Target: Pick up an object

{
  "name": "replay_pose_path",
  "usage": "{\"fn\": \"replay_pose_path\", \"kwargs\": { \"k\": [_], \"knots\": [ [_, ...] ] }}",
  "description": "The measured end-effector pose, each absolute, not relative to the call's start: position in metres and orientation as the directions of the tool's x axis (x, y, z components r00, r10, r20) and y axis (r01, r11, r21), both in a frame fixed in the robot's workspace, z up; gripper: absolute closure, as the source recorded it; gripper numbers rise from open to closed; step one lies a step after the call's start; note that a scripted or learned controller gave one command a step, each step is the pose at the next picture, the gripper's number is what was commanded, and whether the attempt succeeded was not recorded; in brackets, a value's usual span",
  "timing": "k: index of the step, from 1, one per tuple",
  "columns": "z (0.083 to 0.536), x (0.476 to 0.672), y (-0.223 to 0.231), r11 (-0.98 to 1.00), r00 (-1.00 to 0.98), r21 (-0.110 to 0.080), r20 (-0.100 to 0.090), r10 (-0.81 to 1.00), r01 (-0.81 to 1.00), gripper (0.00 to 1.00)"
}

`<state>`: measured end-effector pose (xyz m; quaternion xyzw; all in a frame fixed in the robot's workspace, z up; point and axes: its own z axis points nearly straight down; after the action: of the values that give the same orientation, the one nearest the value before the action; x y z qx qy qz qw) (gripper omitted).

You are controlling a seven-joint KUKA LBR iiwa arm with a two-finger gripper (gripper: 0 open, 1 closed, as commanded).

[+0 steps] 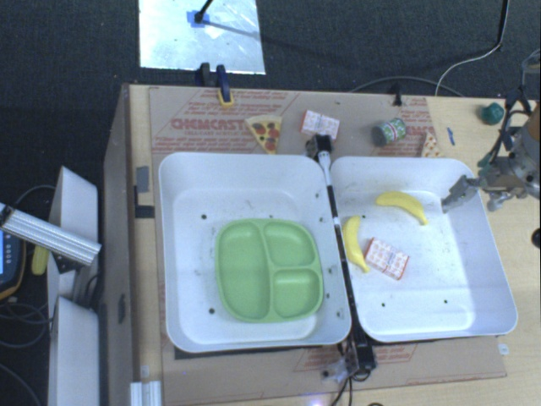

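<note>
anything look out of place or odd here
A few toys lie on the bench behind the bins rather than in them: a pizza slice, a small red-and-white box and a can tipped on its side. In the right bin, both bananas look fine.

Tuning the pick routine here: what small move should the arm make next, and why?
Probably shift the gripper a little left toward the nearest banana in the right bin. It sits at the bin's right rim, apart from the banana.
</note>
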<state>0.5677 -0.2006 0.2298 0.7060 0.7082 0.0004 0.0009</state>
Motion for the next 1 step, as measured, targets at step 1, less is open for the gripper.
{"fn": "replay_pose_path", "kwargs": {
  "k": [1],
  "knots": [
    [0.1911,0.6546,-0.1325,0.005,-0.005,0.001,0.002,1.000,1.000,0.00]
  ]
}}
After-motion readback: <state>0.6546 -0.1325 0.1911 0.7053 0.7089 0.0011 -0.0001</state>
